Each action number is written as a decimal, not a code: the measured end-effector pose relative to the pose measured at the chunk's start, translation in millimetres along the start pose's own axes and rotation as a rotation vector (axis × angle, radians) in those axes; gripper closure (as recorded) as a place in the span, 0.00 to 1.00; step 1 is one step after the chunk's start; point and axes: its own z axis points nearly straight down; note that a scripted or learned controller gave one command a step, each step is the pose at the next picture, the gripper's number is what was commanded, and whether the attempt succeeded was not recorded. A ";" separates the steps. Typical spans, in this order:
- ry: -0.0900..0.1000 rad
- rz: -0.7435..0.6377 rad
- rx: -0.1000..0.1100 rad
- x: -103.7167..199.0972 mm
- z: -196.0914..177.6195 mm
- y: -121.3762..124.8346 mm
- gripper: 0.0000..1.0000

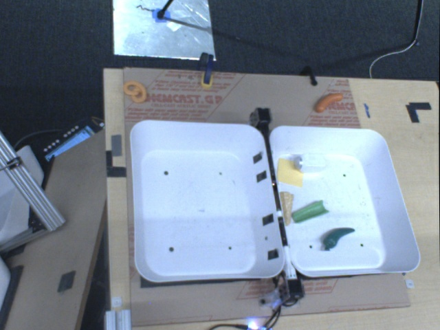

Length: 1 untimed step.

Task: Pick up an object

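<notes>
Dark carpet lies behind the brown board (275, 91), whose red print is too blurred to read. On it, the right bin (364, 184) holds a yellow block (289, 172) touching a hard-to-make-out clear item (312, 162), a green pepper (309, 211) and a teal piece (337, 237); the left bin (199, 205) adjoins.

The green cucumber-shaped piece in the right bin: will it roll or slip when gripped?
Probably. The green piece looks rounded and elongated, so it may roll sideways. Its smooth surface could slip. It lies beside the tan wedge, which might get nudged.
</notes>
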 end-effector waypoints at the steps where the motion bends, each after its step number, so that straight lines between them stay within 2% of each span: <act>1: 0.000 0.000 0.000 13.1 0.0 0.1 1.00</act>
